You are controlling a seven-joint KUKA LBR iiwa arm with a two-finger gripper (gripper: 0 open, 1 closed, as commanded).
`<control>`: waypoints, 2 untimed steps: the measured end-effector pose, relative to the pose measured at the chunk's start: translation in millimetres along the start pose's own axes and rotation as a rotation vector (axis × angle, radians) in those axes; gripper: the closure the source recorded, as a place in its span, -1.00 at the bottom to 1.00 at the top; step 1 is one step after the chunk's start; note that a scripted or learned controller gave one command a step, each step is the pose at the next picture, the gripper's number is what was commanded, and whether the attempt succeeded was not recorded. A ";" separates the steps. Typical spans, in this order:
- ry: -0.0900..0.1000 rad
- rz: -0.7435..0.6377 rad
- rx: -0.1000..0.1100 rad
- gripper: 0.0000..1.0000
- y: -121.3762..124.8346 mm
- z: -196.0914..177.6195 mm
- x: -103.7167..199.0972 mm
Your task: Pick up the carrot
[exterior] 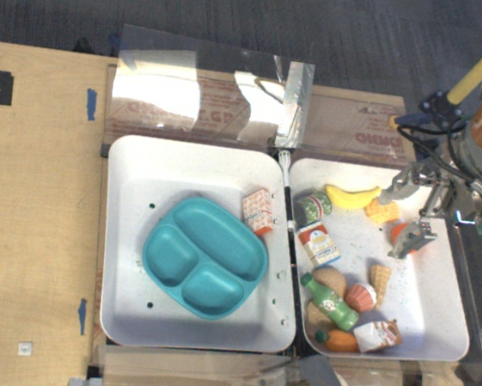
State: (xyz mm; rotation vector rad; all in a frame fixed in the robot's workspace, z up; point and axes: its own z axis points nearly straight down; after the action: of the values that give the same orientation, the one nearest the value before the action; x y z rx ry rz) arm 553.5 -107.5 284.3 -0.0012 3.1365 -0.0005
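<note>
The carrot [341, 340] is small and orange with a green top. It lies flat at the front edge of the right bin [435, 314], squeezed between a green bottle [332, 305] and a red-and-white carton [378, 335]. My gripper [406, 213] hangs over the back right part of that bin, far from the carrot. Its fingers [412, 239] are spread apart and stand open. A small orange-red piece [398, 227] lies on the floor below them, not held.
The right bin also holds a banana [350, 196], a yellow-orange piece [381, 212], a green can [313, 207], a milk carton [319, 244], an ice-cream cone [380, 280] and a potato [328, 282]. The left bin [126, 218] holds a teal divided plate [205, 256] and a small carton [258, 209].
</note>
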 end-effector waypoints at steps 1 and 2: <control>0.012 0.016 -0.002 -1.00 -2.9 135.4 49.8; -0.003 0.309 0.000 -1.00 -51.0 195.4 5.1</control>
State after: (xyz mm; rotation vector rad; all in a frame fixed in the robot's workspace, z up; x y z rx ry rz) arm 549.5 -158.6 88.9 0.4809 3.0963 0.0006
